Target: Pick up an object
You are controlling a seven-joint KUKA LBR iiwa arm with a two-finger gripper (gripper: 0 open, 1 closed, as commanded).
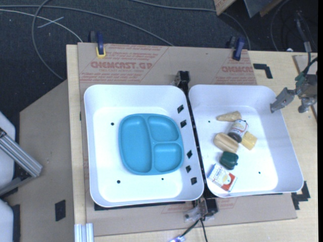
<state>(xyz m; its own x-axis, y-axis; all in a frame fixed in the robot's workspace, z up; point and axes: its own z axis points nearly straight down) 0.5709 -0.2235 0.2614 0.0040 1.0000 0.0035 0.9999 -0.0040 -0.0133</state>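
At about three o'clock in the camera view we see our gripper (291,103) at the frame's right edge, its grey metal fingers (279,104) splayed apart and pointing toward eight o'clock, nothing held between them, the wrist cut off by the edge.

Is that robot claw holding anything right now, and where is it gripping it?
Nothing is held. The end effector sits at the right bin's upper right edge, apart from the items inside.

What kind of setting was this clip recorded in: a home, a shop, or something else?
Most likely a robotics lab test bench: two white bins clamped on a board, loose cables on the dark floor, and a gripper reaching in over toy-like items.
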